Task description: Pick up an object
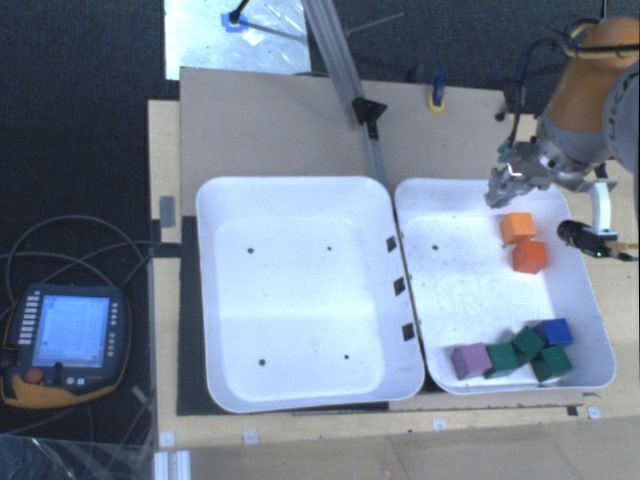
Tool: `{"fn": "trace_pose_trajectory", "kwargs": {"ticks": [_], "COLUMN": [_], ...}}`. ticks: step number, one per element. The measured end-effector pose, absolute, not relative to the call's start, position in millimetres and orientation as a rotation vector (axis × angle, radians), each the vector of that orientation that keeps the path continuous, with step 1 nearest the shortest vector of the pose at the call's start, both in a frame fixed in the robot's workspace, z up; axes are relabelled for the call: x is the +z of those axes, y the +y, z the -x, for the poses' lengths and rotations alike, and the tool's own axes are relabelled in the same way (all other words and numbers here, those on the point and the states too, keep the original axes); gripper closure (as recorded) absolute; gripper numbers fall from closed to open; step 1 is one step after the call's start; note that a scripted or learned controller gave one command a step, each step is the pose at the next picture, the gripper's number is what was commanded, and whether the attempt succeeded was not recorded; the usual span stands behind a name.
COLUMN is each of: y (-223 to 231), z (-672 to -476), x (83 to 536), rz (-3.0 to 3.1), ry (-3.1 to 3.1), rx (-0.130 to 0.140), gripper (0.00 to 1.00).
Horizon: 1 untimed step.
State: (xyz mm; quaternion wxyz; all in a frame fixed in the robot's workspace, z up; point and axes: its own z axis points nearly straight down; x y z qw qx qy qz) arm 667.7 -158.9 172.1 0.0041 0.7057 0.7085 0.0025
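A: Where is the gripper (503,190)?
B: Over the right bin's (470,288) far edge; whether it is open cannot be told. An orange cube (518,228) lies just beside it, a second (530,257) nearer.
A: Room?
B: The bin's middle is bare; purple (468,360), green (520,348) and blue (554,331) blocks crowd its near edge.

A teach pendant (62,346) with looping cables (60,243) lies on dark carpet (70,88) left of the bench.

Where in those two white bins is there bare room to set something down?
The left bin has a bare floor. In the right bin, the left and middle are free. Orange cubes crowd the upper right; purple, green and blue blocks fill the bottom right corner.
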Motion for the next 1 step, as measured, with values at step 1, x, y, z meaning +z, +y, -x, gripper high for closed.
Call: {"fn": "trace_pose_trajectory", "kwargs": {"ticks": [1], "y": [-159.1], "z": [-669.9], "x": [227.8], "rz": [-2.209], "ry": [2.222], "rx": [0.008], "gripper": [1.00]}}
